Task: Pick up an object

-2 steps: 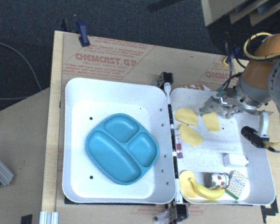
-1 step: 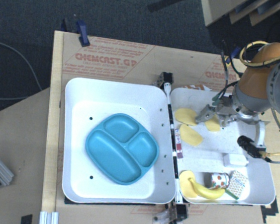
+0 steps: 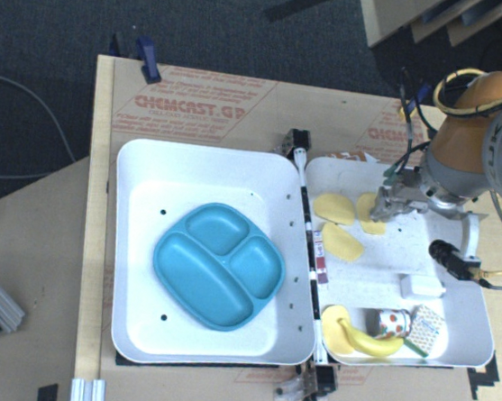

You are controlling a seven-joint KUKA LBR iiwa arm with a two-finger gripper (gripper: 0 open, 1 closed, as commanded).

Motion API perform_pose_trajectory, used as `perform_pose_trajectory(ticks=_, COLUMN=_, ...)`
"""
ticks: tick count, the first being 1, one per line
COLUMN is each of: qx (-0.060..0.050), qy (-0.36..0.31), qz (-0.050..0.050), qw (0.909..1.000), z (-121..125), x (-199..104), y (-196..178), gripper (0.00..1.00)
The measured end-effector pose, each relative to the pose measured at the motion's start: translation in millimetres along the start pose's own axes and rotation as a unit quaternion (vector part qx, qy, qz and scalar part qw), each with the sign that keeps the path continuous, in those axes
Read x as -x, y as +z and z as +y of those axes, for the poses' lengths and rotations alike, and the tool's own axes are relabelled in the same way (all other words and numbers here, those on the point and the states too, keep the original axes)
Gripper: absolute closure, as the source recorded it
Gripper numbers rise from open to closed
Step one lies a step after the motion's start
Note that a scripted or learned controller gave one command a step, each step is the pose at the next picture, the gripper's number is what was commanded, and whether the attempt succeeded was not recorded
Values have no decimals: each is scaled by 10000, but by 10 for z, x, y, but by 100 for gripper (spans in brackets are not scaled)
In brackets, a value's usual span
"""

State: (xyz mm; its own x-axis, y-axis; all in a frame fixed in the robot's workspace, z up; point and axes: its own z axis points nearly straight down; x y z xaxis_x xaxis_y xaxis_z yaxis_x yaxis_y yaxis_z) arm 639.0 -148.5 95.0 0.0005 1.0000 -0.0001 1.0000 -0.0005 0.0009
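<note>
Nearest you, at the front edge of the right bin (image 3: 479,337), lies a banana (image 3: 357,338), with a small red-and-white can (image 3: 391,324) just behind it and a patterned packet (image 3: 426,327) touching the can's right side. A little further in you have a small white block (image 3: 421,286) lying alone on the bin floor.

To the left, the other bin (image 3: 136,172) holds a blue divided plate (image 3: 216,264), flat and roughly central.

Further back in the right bin, three pale yellow chips sit close together: one chip (image 3: 344,244) near the dividing wall, a second chip (image 3: 335,207) behind it, and a third chip (image 3: 370,210) beside that one. The tool (image 3: 384,210) is down at the third chip's right edge, low over the bin floor. You cannot tell from this angle how the tool is set, or whether it has anything.

The arm (image 3: 473,132) comes in from the far right corner of the tabletop (image 3: 191,97).

As for progress, you should treat the pick as not yet done: every object looks to be resting in its bin, nothing is lifted. What remains is a secure grasp, probably on that third chip, and the lift clear.
</note>
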Motion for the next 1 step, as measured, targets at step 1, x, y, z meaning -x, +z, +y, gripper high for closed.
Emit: perform_pose_trajectory(ticks=1, qx=-2, qy=1, qz=1, qw=10000, z=-1, x=0, y=2, gripper=0)
